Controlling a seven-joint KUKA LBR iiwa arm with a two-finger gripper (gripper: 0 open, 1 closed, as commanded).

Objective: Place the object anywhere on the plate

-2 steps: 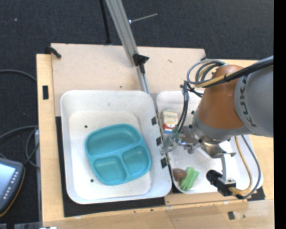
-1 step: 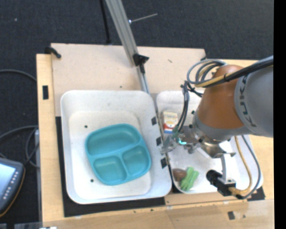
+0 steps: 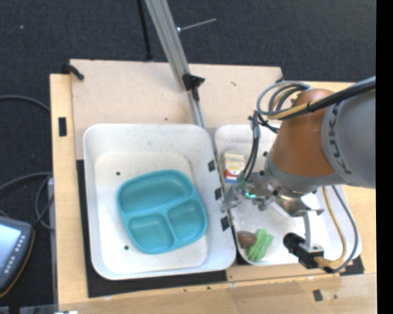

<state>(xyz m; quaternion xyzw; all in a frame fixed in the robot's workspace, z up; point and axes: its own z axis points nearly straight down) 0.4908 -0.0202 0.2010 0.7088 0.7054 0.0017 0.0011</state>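
The camera view looks down at a slant on a pale wooden worktop (image 3: 150, 93) set on dark speckled carpet. Two shallow white bins sit side by side on it, their rounded rims nearly touching.

The left bin (image 3: 105, 142) is the larger in view. It holds a teal plate (image 3: 162, 210), smooth and plastic-looking, with rounded corners and three moulded compartments: one long section along the far side and two smaller ones on the near side. The plate lies slightly turned, in the middle of the bin.

The right bin (image 3: 232, 136) is mostly covered by the arm (image 3: 327, 142), which reaches in from the right: a bulky glossy grey casing with a wide orange band, looped with dark cables. Below the band, a metallic wrist ends in the pincer (image 3: 234, 198), which hangs low over the left part of the right bin, close to the rim shared with the left bin. Whether its jaws are apart or together cannot be told from this angle.

Just beyond the pincer, toward the far side, lies a small box (image 3: 233, 163), cream with a red patch. In the near corner of the right bin rest a brown rounded object (image 3: 246, 239) and, touching it on its right, a bright green elongated object (image 3: 261, 245). Both lie apart from the pincer.

A ridged grey metal pole (image 3: 173, 44) slants from the far edge down between the bins.
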